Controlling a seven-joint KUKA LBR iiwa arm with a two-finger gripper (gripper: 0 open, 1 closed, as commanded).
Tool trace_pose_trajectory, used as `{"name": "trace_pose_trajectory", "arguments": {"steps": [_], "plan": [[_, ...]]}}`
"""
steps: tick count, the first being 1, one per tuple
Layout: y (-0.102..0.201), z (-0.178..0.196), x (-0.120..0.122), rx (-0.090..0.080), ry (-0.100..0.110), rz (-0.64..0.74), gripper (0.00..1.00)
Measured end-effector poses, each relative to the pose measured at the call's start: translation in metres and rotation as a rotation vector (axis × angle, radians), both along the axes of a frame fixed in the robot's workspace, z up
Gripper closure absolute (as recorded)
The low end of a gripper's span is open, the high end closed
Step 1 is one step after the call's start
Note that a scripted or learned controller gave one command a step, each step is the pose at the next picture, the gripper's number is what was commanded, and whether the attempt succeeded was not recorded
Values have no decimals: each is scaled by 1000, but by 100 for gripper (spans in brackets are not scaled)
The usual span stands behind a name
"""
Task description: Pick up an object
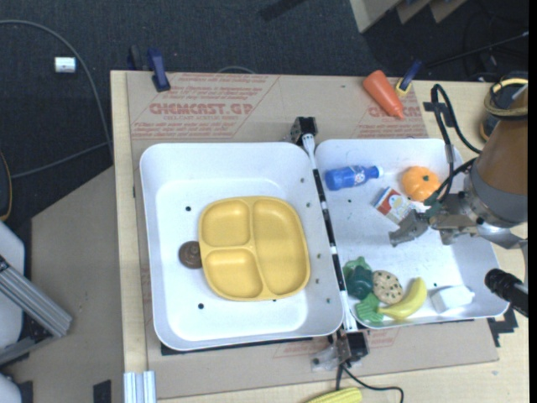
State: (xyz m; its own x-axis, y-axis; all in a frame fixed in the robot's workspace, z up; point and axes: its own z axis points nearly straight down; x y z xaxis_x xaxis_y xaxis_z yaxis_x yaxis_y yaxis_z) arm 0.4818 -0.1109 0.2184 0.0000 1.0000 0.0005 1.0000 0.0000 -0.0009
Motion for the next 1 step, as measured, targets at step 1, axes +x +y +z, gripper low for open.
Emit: {"name": "trace_pose_trajectory", "arguments": {"steps": [1], "plan": [[-39, -59, 88, -1, -2, 0, 0]]}}
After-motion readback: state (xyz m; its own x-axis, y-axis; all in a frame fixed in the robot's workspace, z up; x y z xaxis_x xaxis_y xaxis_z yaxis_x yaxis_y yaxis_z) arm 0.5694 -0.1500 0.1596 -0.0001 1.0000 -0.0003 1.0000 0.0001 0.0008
